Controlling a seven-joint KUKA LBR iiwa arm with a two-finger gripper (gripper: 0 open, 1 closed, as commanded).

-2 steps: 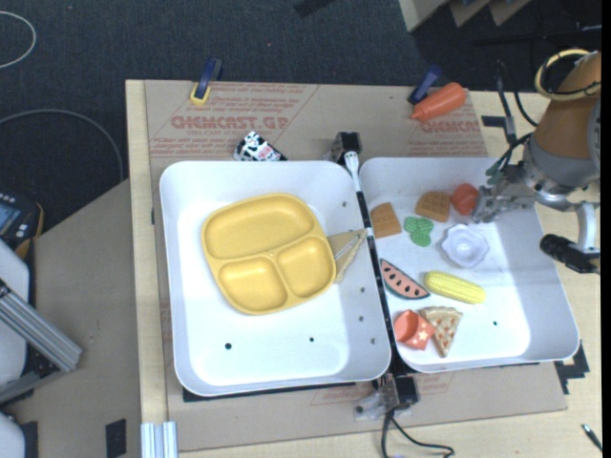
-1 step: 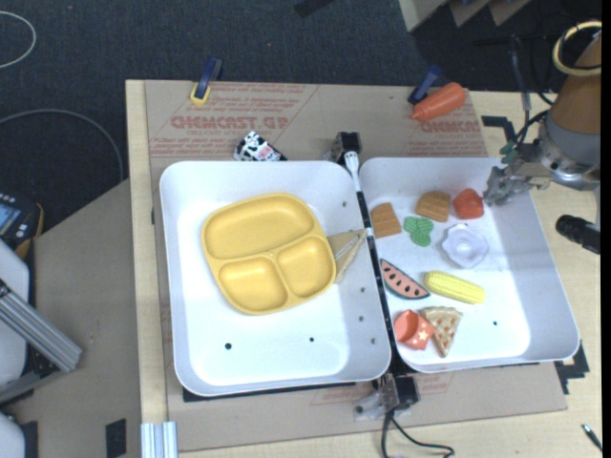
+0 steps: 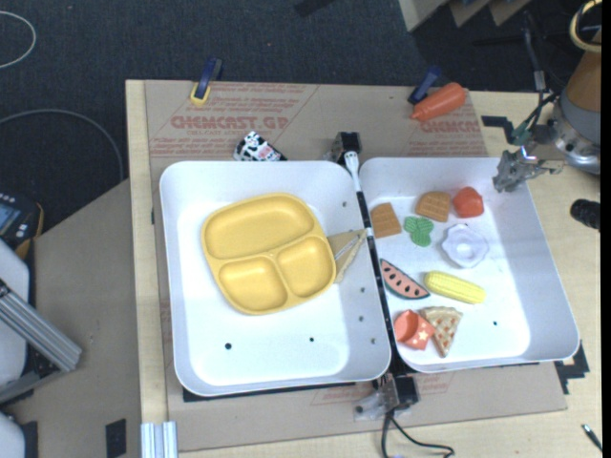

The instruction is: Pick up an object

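Two shallow white bins: left bin (image 3: 191,351) has a yellow three-compartment plastic plate (image 3: 267,252); right bin (image 3: 535,294) has toy food, including a yellow corn cob (image 3: 454,287) and red watermelon slice (image 3: 402,281). Gripper (image 3: 514,172) sits over the right bin's far-right corner, holding nothing visible; finger spread: can't tell.

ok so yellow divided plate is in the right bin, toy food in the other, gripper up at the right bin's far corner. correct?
Not quite: the camera view shows the yellow divided plate in the left bin. The toy food, such as the corn and watermelon slice, lies in the right bin. The gripper is at that bin's far corner.
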